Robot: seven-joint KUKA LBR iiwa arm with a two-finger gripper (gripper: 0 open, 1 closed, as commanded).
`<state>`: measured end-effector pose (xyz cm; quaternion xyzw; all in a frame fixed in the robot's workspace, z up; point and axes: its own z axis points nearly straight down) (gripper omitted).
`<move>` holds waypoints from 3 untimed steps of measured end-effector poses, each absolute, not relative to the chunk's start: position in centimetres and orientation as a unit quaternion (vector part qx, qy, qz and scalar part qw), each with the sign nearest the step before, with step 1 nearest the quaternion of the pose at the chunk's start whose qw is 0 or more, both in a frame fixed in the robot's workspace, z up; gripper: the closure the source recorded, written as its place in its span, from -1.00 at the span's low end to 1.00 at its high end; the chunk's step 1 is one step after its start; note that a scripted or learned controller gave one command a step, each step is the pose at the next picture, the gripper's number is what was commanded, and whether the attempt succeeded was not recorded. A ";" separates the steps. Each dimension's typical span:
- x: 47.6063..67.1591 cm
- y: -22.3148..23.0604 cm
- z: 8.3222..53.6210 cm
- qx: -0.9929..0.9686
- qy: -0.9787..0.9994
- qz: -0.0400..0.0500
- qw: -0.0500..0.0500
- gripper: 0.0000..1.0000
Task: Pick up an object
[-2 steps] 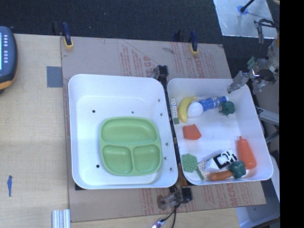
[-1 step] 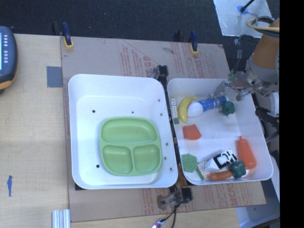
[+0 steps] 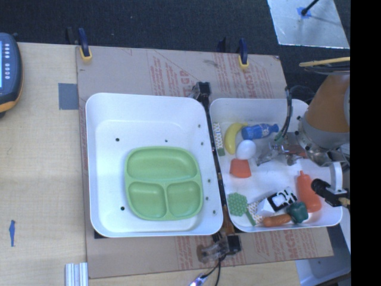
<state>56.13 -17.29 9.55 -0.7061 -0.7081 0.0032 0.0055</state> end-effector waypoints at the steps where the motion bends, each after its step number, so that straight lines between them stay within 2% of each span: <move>1: 60.5 -10.5 9.2 -0.703 -0.712 0.000 0.001 -1.00; 2: 65.3 -10.4 8.9 -0.707 -0.707 0.007 0.006 -1.00; 3: 65.3 -9.4 9.0 -0.706 -0.708 0.007 0.006 -1.00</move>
